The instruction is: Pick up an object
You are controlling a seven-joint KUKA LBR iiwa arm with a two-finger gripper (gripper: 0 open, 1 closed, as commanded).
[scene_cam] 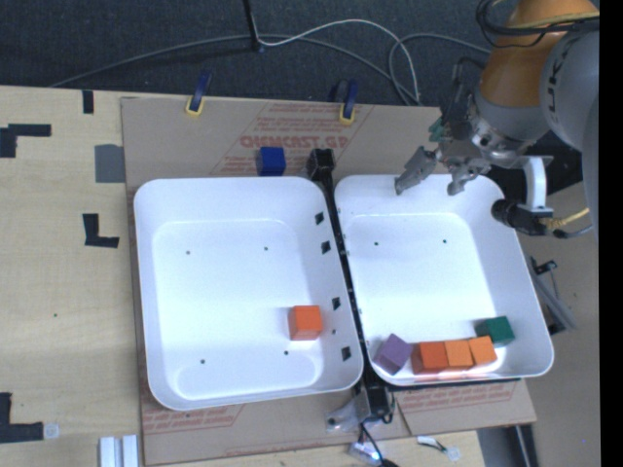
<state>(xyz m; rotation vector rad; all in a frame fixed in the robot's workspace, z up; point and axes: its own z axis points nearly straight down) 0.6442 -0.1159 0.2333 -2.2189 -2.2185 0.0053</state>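
The tool (429,176) hung open and empty over the right bin (516,261) far edge; no block was picked yet.

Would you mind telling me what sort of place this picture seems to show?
Most likely a robotics lab bench for grasping trials. A grey arm with a claw hangs over two shallow white bins, small coloured blocks lie in them, and loose cables run over the dark floor behind.
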